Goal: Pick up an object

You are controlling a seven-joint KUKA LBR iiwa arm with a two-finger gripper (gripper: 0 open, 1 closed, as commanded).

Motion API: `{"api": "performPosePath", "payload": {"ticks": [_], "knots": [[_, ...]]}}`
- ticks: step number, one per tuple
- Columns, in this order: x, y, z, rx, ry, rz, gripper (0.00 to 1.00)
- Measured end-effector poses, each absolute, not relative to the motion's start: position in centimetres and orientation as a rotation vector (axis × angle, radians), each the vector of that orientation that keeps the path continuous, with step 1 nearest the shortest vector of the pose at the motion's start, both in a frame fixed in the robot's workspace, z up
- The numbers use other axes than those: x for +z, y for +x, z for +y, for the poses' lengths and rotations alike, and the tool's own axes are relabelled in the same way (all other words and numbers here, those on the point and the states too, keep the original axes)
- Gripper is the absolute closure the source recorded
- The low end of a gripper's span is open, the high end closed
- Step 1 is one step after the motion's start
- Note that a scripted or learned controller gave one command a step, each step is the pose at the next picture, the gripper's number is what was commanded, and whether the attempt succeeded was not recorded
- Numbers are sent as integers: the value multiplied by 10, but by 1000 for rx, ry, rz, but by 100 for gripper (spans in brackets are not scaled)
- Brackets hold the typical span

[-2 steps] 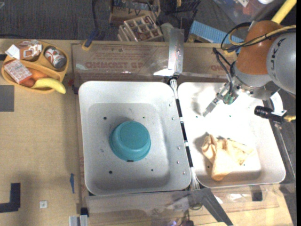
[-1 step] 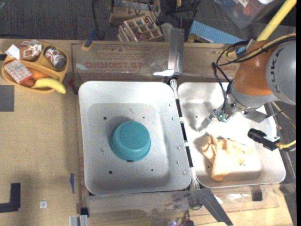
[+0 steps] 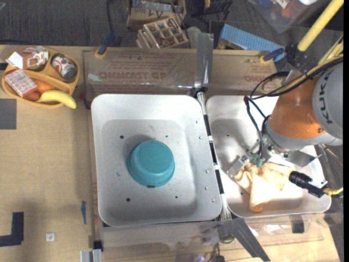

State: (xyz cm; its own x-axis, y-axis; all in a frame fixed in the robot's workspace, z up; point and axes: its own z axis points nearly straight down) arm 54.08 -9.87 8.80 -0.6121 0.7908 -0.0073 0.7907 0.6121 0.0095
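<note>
**Camera view: arm low in the right bin, over a pale yellow object**

Camera view looks down on two white bins set side by side, their inner rims touching along a metal seam. The left bin holds one thing, a teal bowl lying upside down near the middle of the floor. Bare white floor runs all round the bowl, with the widest margins toward the far wall and the left wall; it touches no rim.

The right bin is much more crowded. The grey arm with its orange band reaches in from the right and covers most of the far right half. The gripper sits low over the floor, just at the upper left edge of one pale yellow, crumpled-looking object, which lies near the bin's near wall. How wide the claw stands cannot be told from this angle, nor whether it touches the object. Open floor in this bin remains at the far left corner and along the left wall.

On the bench at far left, well apart from both bins, one orange tray carries a banana and several small packets. A flat cardboard sheet lies behind the bins.
</note>
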Motion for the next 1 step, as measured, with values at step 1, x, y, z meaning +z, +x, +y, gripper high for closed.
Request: {"api": "performPosePath", "payload": {"ticks": [1], "knots": [[88, 541, -99, 8, 1379, 2811, 0]]}}
